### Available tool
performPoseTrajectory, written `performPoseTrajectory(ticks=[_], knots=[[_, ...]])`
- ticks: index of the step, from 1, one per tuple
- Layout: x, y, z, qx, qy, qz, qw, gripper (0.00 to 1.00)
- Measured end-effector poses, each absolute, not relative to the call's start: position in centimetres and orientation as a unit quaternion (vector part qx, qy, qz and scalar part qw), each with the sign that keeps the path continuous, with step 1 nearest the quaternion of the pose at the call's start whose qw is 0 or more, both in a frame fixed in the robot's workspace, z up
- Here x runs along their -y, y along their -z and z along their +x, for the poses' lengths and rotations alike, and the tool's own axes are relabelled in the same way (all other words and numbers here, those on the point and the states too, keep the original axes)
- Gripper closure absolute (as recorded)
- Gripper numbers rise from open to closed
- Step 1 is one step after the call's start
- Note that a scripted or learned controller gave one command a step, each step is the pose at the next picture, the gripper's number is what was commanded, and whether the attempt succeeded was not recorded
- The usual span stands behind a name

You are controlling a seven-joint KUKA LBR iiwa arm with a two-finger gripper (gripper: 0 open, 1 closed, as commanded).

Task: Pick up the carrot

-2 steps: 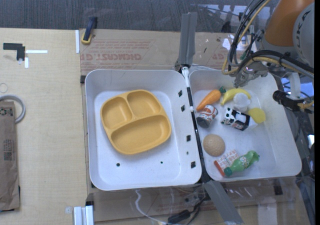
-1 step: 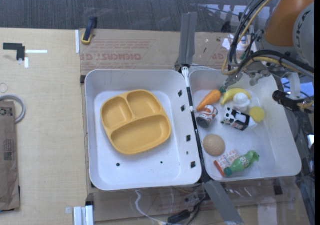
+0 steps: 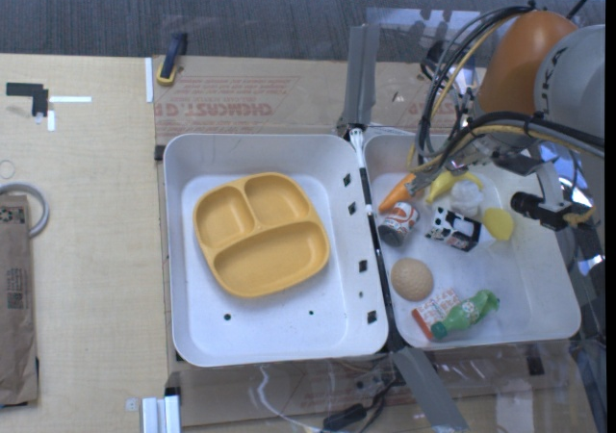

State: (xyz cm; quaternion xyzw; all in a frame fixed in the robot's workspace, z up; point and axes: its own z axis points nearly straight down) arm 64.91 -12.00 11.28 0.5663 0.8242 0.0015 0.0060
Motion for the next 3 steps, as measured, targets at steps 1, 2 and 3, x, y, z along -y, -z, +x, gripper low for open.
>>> performPoseTrajectory(ticks=[1,2,3], knots=[[8.8,-19.2,60.9,-0.847,0.0007,0.532,0.001,0.00],[10.2,-13.1,60.1,-0.881,0.0005,0.473,0.001,0.00],[8.1,-19.1,53.8,-0.928,0.0004,0.372,0.000,0.00]])
